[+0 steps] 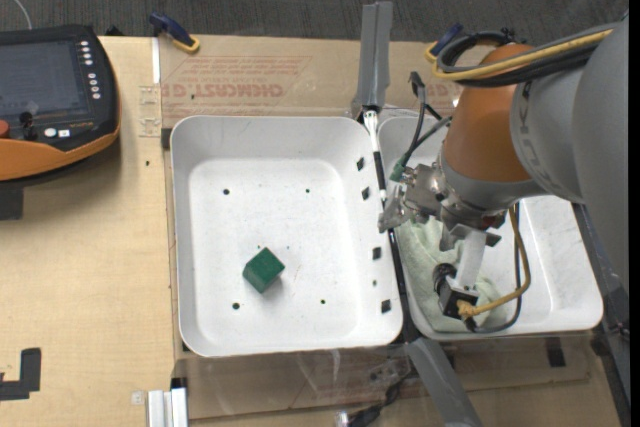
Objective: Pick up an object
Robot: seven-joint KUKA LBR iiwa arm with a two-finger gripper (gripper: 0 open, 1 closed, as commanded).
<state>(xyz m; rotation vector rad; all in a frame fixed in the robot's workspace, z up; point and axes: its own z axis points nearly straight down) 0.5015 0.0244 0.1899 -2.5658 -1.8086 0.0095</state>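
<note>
A small green cube (264, 270) lies in the left white bin (200, 215), toward its front middle, well apart from the arm. My gripper (432, 227) hangs low over the left side of the right white bin (560, 300), below the orange wrist band. Directly beneath it lies a pale, greenish-white crumpled soft thing (428, 245), partly hidden by the wrist. Nothing is visibly held.
The divider between the two bins (385, 215) runs just left of the gripper. An orange and grey teach pendant (50, 105) rests on the bench at far left. A cardboard sheet (260, 80) lies behind the left bin.
</note>
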